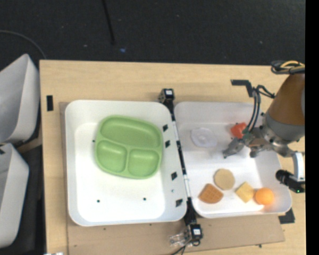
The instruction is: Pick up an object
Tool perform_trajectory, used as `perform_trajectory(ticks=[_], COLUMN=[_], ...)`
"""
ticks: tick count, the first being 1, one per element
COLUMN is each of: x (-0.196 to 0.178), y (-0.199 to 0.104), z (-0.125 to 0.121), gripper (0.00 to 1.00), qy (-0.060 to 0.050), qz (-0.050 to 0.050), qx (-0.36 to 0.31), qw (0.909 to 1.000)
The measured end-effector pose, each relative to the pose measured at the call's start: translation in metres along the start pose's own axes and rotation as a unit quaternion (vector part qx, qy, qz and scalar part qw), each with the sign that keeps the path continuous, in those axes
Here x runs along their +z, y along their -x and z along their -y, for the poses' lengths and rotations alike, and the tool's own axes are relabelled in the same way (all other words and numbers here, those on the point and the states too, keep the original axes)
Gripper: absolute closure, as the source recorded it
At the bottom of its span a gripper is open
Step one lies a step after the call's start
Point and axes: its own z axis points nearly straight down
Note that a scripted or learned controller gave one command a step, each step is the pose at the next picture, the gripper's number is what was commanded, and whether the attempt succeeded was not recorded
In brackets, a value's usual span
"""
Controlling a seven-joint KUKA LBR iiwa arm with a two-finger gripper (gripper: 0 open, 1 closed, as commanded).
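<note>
While poised low over right bin (202, 209), gripper (235, 146) sits beside small red object (238, 128); finger spread impossible to tell. Approach step, nothing visibly held. Next: centre on red piece, descend, close. Alternatives near front wall: round biscuit (224, 178), orange ball (264, 196).

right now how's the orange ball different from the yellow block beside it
The orange ball is round and bright orange; the yellow block is angular, pale yellow and lies at a tilt. The ball sits nearer the right bin's right wall, the block toward the round tan piece. Both are small and rest near the front rim.
</note>
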Motion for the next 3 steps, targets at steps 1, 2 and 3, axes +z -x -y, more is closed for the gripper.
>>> perform_trajectory(ticks=[1,2,3], x=[0.031,0.019,-0.026], y=[0.001,0.002,0.008], z=[0.000,-0.001,0.003], gripper=[0.00,1.00,1.00], qy=[0.001,0.003,0.004], qz=[0.000,0.001,0.001], qx=[0.001,0.003,0.003], qw=[1.0000,1.0000,1.0000])
